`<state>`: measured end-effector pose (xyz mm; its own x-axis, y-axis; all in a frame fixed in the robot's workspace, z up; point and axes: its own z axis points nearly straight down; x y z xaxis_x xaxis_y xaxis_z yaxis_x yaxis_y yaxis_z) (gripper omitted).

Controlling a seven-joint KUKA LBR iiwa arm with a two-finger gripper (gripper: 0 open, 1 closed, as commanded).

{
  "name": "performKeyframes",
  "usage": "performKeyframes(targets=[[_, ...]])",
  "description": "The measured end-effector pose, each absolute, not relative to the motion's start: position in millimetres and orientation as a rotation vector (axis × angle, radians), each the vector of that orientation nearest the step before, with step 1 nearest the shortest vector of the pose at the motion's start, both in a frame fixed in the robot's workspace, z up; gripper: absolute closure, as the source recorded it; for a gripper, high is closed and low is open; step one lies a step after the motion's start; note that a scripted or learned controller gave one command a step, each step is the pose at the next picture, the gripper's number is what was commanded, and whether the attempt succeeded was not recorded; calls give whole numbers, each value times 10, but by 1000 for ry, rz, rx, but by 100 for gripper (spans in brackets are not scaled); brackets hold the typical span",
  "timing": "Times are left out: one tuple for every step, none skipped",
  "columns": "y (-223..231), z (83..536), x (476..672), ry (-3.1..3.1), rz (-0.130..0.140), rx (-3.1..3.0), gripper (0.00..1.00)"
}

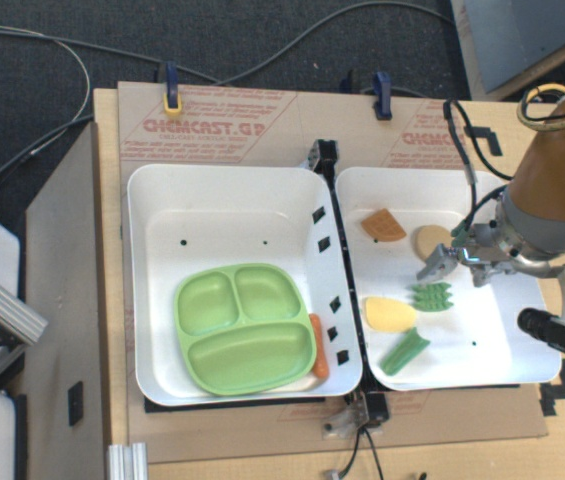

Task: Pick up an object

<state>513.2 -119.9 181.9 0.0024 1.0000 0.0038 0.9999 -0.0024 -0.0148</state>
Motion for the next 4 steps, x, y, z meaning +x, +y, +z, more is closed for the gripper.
performKeyframes(targets=[[-1196, 1879, 5163, -2220, 0, -2219, 0], [-1129, 1434, 5178, -2217, 4, -2216, 0], [-1127, 928, 5187, -2222, -1, -2222, 0], [-1152, 1095, 5223, -2228, -10, -2235, 100]])
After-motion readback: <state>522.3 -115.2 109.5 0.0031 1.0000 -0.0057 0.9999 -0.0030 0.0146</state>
